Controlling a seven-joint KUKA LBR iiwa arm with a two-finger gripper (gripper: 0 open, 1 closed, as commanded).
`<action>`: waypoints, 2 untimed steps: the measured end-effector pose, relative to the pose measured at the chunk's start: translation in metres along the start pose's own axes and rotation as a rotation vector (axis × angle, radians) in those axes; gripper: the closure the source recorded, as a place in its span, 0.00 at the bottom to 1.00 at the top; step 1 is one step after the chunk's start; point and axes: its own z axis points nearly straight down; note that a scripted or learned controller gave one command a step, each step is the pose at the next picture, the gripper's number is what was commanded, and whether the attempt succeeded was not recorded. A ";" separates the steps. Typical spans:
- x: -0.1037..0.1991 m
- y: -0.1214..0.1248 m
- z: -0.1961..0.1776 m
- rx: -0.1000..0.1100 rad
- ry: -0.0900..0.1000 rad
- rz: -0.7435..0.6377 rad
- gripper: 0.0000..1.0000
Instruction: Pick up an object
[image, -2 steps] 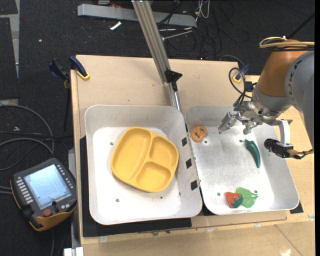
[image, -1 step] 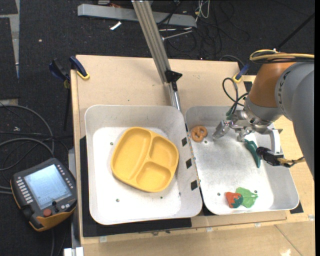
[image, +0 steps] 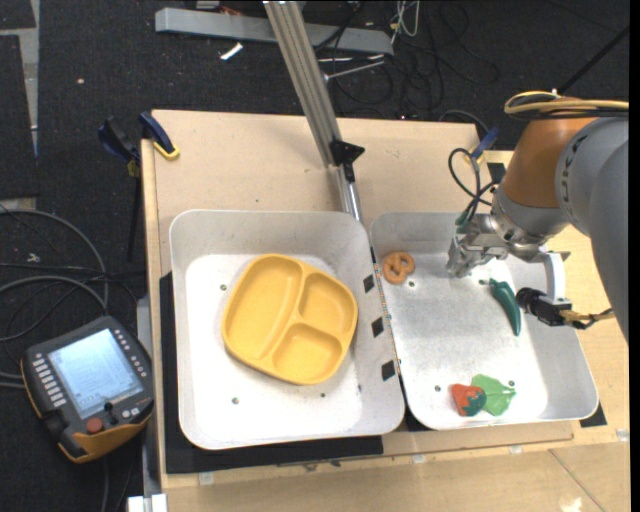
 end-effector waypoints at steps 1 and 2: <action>0.010 0.006 -0.057 -0.006 0.000 -0.001 1.00; 0.007 0.002 -0.102 -0.005 0.000 0.001 1.00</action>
